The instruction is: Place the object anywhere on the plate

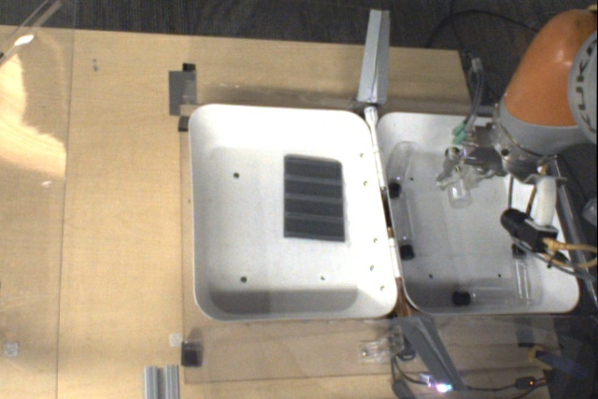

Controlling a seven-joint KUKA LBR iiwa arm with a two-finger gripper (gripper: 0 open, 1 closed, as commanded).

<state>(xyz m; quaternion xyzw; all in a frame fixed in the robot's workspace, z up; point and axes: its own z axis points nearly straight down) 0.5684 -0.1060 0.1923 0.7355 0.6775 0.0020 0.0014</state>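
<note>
The hand [460, 175] hangs over the right bin [486, 294], toward its twelve o'clock end; whether it is open or closed cannot be told, and nothing shows gripped in it. The dark ribbed rectangular plate [314, 197] lies flat mid-left bin [234, 229], at nine o'clock from the hand, its long axis running twelve to six. The object to place cannot be identified.

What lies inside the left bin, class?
Inside the left bin lies one dark ribbed rectangular plate, flat near the middle. The surface beneath that plate is covered, so nothing can be said about it.
</note>
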